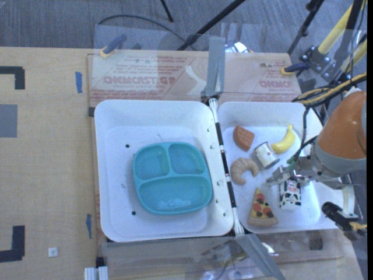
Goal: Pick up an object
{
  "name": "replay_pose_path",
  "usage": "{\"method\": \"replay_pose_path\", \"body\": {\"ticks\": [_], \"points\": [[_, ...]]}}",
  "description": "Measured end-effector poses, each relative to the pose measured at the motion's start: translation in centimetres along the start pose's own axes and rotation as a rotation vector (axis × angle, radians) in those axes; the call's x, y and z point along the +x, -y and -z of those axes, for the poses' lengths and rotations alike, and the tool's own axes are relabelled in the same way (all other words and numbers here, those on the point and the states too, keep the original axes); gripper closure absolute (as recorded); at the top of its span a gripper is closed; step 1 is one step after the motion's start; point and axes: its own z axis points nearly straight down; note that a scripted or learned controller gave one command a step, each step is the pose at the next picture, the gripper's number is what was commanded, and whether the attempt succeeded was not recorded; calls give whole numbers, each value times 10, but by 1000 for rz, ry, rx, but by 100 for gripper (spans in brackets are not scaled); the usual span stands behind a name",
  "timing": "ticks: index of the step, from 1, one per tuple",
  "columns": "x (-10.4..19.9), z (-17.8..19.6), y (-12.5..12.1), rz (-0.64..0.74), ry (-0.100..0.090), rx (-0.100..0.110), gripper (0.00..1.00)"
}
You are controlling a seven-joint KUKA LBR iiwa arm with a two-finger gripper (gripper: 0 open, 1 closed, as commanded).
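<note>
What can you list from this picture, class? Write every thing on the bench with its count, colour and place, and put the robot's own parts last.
bins: two, white, side by side on the bench
divided plate: one, teal, middle of the left bin
toast piece: one, orange-brown, top of the right bin
banana: one, yellow, upper right of the right bin
small can: one, silver, below the banana
croissant: one, tan, left side of the right bin
pizza slice: one, orange-yellow, bottom of the right bin
cow-print carton: one, black and white, under the tool
arm: one, grey with orange band, right
tool: one, over the carton
</note>
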Motion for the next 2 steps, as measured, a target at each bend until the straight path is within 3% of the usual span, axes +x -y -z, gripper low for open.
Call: {"method": "replay_pose_path", "body": {"ticks": [1,2], "points": [[-2,11,-1,-4,3,-5,100],[74,97,-17,-208,1,6,100]]}}
